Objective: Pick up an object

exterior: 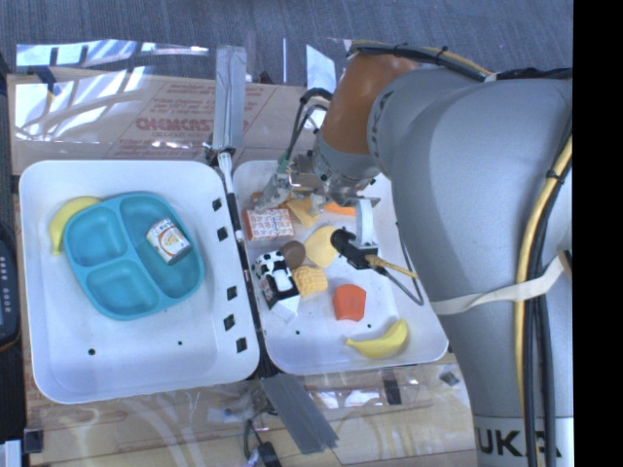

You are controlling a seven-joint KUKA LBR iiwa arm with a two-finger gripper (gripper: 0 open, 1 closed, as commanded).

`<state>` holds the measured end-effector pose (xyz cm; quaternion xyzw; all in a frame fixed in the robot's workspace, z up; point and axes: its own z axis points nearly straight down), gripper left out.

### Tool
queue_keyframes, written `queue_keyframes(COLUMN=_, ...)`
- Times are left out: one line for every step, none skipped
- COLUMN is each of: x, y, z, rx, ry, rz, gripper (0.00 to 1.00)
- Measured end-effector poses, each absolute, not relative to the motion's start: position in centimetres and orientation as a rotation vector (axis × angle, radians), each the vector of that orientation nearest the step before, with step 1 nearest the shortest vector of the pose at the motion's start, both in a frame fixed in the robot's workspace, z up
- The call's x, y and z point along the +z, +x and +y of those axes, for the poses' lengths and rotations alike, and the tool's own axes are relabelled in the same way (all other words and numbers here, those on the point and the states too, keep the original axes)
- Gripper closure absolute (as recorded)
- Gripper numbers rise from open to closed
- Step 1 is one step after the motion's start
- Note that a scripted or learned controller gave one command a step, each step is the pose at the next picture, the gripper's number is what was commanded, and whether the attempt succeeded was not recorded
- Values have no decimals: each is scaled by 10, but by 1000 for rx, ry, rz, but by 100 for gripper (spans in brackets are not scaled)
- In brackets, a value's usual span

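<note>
I can't tell how my gripper (292, 185) is set; it hangs over the right bin (414, 343), above a box (269, 225), near a banana (380, 340).

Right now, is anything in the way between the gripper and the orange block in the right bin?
Nothing sits on the orange block, which lies apart from its neighbours. The gripper is over the bin's far end, with the pale yellow piece between them.
</note>
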<state>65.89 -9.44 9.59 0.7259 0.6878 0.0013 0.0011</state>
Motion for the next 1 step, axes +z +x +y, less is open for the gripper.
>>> queue_keyframes(x=117, y=665, z=-95, rx=22, ry=2261, rz=2154, gripper=100)
